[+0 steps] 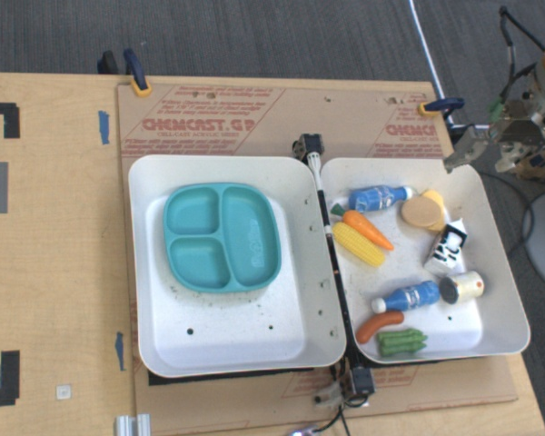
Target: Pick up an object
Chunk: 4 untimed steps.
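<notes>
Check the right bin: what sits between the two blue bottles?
In the camera view, the corn cob and carrot lie between the upper blue bottle and the lower blue bottle, toward the divider side.

Bright, even overhead light; soft shadows, mild glare on white bins (150,243).
</notes>
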Each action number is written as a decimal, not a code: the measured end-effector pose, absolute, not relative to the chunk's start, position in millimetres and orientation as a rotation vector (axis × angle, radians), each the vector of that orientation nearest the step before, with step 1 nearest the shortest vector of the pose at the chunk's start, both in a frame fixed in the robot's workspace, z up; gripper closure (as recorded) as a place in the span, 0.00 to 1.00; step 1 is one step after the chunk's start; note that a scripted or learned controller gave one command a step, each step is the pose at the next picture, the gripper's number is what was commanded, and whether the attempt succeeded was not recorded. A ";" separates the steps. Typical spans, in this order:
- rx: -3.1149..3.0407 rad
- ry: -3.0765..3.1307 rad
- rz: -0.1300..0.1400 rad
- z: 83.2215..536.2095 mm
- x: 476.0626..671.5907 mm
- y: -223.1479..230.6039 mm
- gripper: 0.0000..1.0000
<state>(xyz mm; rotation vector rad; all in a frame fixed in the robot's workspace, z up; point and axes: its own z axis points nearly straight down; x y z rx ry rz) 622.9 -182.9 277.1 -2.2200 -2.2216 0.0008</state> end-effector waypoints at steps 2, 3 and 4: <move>-1.874 -2.560 -0.014 114.6 596.9 -197.0 0.00; -1.880 -2.563 -0.012 125.8 597.6 -199.0 1.00; -1.667 -2.666 -0.002 177.2 573.8 -129.8 1.00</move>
